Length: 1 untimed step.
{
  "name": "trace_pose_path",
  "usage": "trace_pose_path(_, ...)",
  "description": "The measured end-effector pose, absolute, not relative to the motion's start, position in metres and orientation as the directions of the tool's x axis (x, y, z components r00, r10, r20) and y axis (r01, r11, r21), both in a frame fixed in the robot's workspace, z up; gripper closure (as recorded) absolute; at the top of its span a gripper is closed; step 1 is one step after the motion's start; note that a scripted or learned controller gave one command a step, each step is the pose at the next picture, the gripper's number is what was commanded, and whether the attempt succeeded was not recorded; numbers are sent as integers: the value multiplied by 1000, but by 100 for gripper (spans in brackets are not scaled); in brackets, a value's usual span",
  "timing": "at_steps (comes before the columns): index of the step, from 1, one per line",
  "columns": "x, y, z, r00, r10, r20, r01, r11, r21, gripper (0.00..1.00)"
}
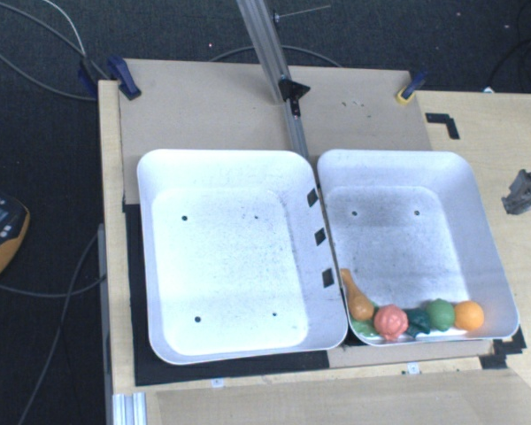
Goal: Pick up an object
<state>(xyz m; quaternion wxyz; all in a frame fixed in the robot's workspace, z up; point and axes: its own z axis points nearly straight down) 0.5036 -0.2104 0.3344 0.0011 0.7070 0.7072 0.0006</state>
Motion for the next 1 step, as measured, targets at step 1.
trace_pose_path(1,502,-217,232,24,1000,2,1000,-24,-8,100)
